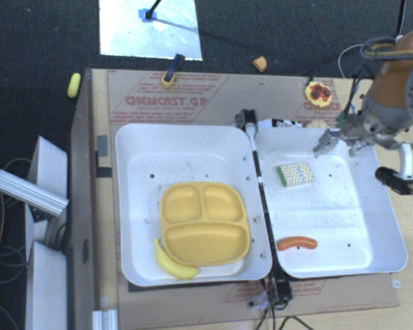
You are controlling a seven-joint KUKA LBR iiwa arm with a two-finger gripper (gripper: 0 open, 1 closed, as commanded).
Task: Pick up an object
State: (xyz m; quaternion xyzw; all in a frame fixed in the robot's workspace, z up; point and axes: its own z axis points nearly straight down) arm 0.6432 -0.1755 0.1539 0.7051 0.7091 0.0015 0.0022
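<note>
The right bin (pixel 378 218) holds a small green and white speckled block (pixel 294 174) near its back and an orange sausage (pixel 297 243) near its front. In the left bin (pixel 138 157) lie a yellow divided plate (pixel 203 222) and a yellow banana (pixel 173 263) at the plate's front left corner. My gripper (pixel 339 145) hangs over the back right part of the right bin, to the right of and behind the speckled block. Its fingers are spread open with nothing between them.
On the bench behind the bins sit a small toy pizza (pixel 319 93) and a yellow-tipped clamp (pixel 171 72). An orange bit (pixel 260 63) and a yellow object (pixel 73 84) lie on the dark floor. A black clip joins the bins (pixel 248 120).
</note>
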